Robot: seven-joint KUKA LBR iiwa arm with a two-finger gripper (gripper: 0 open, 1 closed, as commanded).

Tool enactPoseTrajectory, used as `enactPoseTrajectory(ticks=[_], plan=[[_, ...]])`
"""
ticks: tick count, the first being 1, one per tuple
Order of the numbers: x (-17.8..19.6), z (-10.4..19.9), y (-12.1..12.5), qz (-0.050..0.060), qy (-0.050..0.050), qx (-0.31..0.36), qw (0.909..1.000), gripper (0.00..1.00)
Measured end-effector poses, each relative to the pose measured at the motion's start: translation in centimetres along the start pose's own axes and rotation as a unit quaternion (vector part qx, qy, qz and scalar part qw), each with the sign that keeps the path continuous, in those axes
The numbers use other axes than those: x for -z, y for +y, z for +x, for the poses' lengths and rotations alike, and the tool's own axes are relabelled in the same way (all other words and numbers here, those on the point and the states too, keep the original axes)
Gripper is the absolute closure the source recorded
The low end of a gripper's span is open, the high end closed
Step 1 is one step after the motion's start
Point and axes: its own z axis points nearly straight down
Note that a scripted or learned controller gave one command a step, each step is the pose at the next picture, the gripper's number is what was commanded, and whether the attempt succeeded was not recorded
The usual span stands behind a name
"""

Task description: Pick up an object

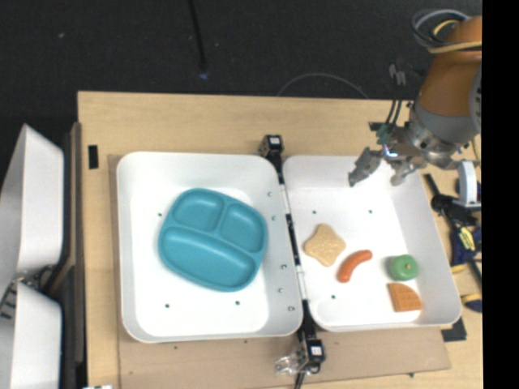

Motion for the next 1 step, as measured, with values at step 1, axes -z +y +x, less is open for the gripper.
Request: enactPoseTrajectory(ticks=[1], plan=[[-4.40,0.32,0.50,-0.001,0.000,0.001,1.0000,0.00]])
